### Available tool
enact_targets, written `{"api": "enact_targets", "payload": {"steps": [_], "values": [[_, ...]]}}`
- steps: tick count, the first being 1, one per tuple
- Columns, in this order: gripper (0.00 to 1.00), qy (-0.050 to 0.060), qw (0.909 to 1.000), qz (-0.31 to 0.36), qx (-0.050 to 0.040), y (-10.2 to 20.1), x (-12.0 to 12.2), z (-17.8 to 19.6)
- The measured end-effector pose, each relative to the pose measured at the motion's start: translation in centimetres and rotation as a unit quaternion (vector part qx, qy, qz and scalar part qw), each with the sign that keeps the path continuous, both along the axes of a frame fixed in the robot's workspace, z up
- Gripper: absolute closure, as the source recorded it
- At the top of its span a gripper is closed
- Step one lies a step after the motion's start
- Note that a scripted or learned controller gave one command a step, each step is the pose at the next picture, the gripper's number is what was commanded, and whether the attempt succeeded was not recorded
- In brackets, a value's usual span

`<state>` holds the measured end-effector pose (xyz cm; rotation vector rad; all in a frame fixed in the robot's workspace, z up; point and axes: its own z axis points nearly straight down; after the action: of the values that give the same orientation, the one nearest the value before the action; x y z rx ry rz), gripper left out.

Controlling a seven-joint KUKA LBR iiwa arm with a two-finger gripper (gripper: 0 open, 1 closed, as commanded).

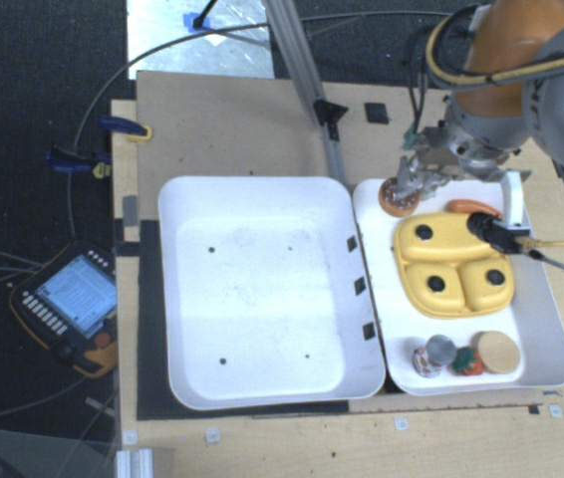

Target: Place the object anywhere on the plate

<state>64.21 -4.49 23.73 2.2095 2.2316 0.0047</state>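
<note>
The small brown round object (398, 200), ring-like by the look of it, lies in the right-hand shallow white bin (546, 337). It sits just off the far left corner of the yellow three-compartment plastic plate (456, 257), not on it. From here I can't make out whether it touches the plate's rim.

The claw (414, 179) hangs right over that brown piece, on the far side of the plate. Its tip is so close to the object that the two blur together. I cannot tell how far open the claw is, or whether it has any hold on the object. The grey arm with the orange band (521, 58) rises away behind the plate's far right corner.

Along the plate's far edge, to the right of the claw, lies a slim orange-red sausage-shaped thing (467, 206). On the plate's near side three small things sit in a row: a greyish metallic lump (434, 352), a red-and-green piece (467, 362), and a flat tan disc (499, 352).

Left of the plate, past the bin wall, is the second white bin (252, 287). Both bins rest on the pale brown table (232, 127).
</note>
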Motion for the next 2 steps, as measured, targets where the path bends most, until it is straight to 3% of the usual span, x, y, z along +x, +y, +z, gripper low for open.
{"api": "enact_targets", "payload": {"steps": [1,2], "values": [[1.00,0.000,1.0000,0.000,0.0006,5.4,0.3,0.8],[1.00,0.000,1.0000,-0.001,-0.0001,10.6,0.5,-0.9]]}}
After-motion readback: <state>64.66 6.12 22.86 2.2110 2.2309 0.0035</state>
